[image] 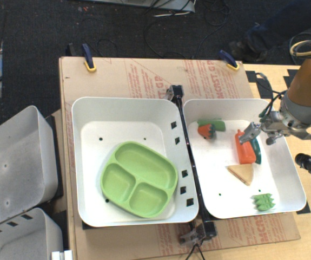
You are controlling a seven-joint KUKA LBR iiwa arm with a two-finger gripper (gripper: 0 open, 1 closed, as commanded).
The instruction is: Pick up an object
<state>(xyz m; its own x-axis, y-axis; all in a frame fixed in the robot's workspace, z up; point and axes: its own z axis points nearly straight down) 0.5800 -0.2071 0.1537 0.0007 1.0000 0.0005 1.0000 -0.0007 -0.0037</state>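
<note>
A: Left bin [85, 118], contents?
B: One green divided tray [138, 179].
A: Right bin [288, 169]?
B: Orange block [245, 150] mid-bin; tan wedge [242, 173] just below it; small orange-green toy [210, 128] upper left; green piece [264, 201] lower right.
A: Gripper [252, 130]?
B: Above the orange block's top end; finger state indeterminate, nothing seen held.

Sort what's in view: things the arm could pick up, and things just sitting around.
Pickable, all in the right bin:
orange block
tan wedge
small green toy
red and green toy

Lying about:
green divided plate in the left bin
clamps on the bench edge
</note>
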